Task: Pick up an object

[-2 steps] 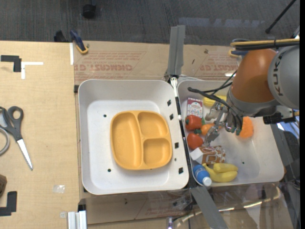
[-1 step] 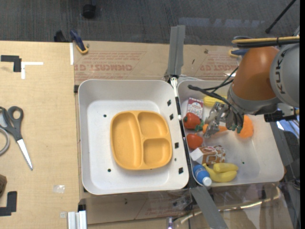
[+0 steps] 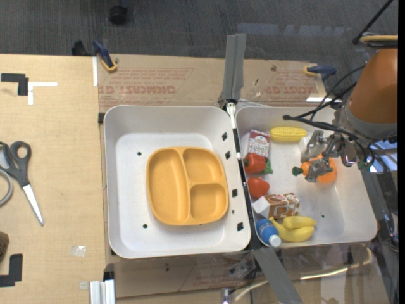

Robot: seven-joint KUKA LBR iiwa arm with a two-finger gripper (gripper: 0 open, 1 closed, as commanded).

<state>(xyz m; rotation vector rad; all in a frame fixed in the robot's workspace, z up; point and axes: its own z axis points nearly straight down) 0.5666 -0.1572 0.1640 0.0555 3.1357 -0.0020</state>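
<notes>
Orange toy (image 3: 324, 173), the object nearest the tool, is seen in the right-hand bin (image 3: 354, 230), toward the right middle of the frame. The gripper (image 3: 318, 160) is placed directly over it, at or just touching its upper left side. Whether the toy is actually clamped cannot be told: the metal parts overlap it from above, and no clear gap or grip is visible. The pick is therefore judged to be at the grasp stage, with the lift not yet made, since the toy appears to rest on the bin floor.

Smooth, glossy plastic is suggested by most items along the bin's left side: a yellow corn cob (image 3: 288, 133), a red and white packet (image 3: 258, 144), two red vegetables (image 3: 255, 163), a brown carton (image 3: 281, 204), a curved banana (image 3: 296, 228) and a blue-capped bottle (image 3: 267, 233).

In the left bin (image 3: 120, 189), a matte yellow plate (image 3: 187, 185) with three rounded compartments is lying flat. Scissors (image 3: 24, 176) with grey handles lie on the wooden bench at the far left.
</notes>
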